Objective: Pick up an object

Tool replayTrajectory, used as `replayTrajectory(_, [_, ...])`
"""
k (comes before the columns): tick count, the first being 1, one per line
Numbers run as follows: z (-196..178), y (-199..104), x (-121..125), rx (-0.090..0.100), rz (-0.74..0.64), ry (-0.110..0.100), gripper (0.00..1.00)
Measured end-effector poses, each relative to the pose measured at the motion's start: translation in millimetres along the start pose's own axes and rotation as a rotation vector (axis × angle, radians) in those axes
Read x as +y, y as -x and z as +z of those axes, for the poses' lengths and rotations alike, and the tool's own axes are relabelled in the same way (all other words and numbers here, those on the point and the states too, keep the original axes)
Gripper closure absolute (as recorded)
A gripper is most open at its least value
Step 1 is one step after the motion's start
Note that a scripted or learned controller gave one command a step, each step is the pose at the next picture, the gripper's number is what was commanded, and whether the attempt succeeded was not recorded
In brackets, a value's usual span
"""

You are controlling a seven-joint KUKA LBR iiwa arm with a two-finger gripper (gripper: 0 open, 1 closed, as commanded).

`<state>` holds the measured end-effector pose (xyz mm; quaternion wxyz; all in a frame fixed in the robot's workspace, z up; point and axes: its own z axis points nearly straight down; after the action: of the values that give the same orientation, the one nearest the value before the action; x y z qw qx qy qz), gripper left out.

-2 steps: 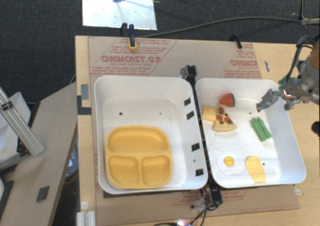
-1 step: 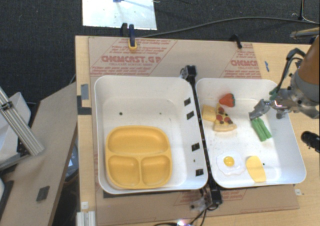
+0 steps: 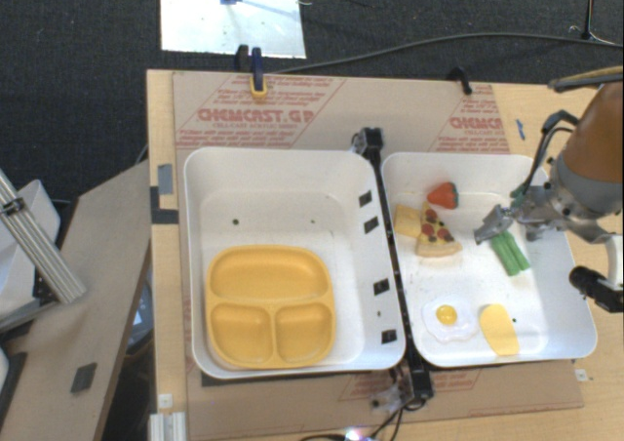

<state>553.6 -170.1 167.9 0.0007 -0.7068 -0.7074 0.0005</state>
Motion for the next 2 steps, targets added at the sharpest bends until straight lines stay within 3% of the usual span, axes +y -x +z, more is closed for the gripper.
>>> replayTrajectory(1, [60.3, -6.9, -3.4, 0.001, 0.001, -0.002, 0.00])
replayTrajectory(2, [46.2, -5.7, -1.1, -0.002, 0.001, 0.006, 1.00])
